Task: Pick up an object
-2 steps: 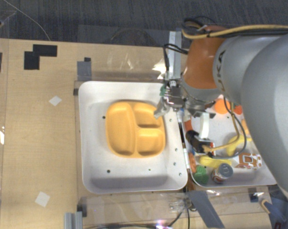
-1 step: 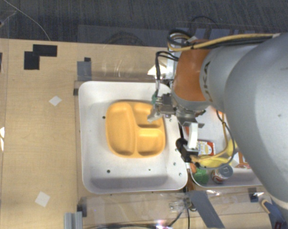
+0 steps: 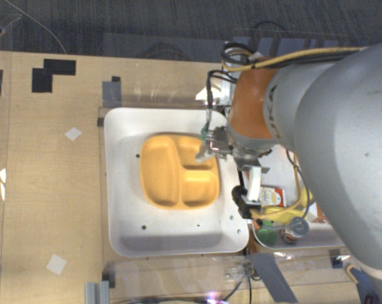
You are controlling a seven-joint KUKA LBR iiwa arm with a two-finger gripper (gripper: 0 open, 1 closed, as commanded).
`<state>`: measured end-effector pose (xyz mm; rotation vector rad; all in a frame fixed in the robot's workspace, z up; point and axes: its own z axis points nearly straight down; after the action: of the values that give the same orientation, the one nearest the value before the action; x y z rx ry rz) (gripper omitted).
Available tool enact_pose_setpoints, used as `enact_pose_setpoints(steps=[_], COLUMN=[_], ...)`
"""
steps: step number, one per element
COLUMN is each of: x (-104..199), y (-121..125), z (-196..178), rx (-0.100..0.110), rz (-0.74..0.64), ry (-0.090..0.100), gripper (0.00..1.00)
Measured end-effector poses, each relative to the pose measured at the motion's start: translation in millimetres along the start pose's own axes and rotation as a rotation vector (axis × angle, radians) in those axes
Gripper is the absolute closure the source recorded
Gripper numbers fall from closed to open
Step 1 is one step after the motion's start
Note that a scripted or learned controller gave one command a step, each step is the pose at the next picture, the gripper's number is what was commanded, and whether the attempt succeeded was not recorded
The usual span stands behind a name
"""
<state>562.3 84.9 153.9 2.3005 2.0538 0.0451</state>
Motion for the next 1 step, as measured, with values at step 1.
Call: enact_pose_setpoints(steps=[1], x=[-2.9], y=[2.9], z=[-11.5], rx=[-0.004], rz=[0.004], ry=[-0.001], gripper=[1.00])
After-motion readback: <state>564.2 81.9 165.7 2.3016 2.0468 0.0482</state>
